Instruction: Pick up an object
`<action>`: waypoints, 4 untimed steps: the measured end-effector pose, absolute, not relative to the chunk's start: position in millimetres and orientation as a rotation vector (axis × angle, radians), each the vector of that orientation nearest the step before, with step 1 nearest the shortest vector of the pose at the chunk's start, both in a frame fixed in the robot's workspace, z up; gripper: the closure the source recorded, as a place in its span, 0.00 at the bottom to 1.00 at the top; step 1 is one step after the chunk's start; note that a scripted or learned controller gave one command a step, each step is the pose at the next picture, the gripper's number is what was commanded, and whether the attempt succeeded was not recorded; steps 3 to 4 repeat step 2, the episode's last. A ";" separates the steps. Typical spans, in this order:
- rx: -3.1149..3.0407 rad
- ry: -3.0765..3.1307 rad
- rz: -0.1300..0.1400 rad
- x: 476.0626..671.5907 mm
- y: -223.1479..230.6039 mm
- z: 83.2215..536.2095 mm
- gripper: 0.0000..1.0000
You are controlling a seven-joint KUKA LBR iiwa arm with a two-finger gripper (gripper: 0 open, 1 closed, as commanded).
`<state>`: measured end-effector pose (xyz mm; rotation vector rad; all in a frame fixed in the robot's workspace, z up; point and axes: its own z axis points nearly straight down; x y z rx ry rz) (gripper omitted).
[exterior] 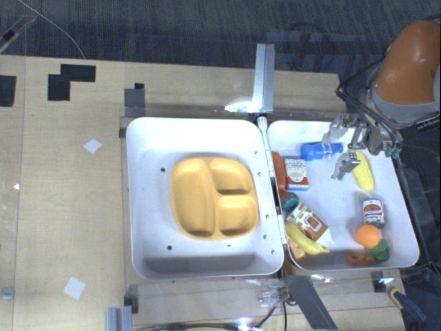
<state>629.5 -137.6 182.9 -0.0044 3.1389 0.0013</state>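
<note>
i am the arm, reaching in over the right bin (411,247) with my gripper (348,158) hanging low above its upper half. my fingers (342,165) point down and look slightly spread, with nothing pinched between them.

touching distance to the left of my fingers lies a blue bottle (320,149) on its side, its cap end toward me. just to the right of my fingers a yellow corn cob (363,170) lies lengthwise, close beside the fingertip but not between the fingers. left of me and a little lower stands a small carton (296,173), and beyond it a red sausage (278,171) runs along the bin's left wall.

further below my fingers, well apart, a small can (373,212) stands, with an orange (368,235) under it and a carrot-like piece (365,256) near the bottom wall. below and left of me a snack packet (309,221) overlaps a banana (304,239), with a green piece (288,202) just above them.

far to my left, the left bin (148,185) holds a yellow divided tray (212,196) lying flat in its middle.
</note>
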 end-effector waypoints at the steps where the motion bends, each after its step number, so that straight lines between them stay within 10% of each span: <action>1: 0.029 3.142 0.002 667.9 -206.3 127.8 0.00; 2: -0.346 3.120 0.001 630.6 -205.1 119.7 0.00; 4: -0.346 3.120 0.001 630.6 -205.1 119.7 0.00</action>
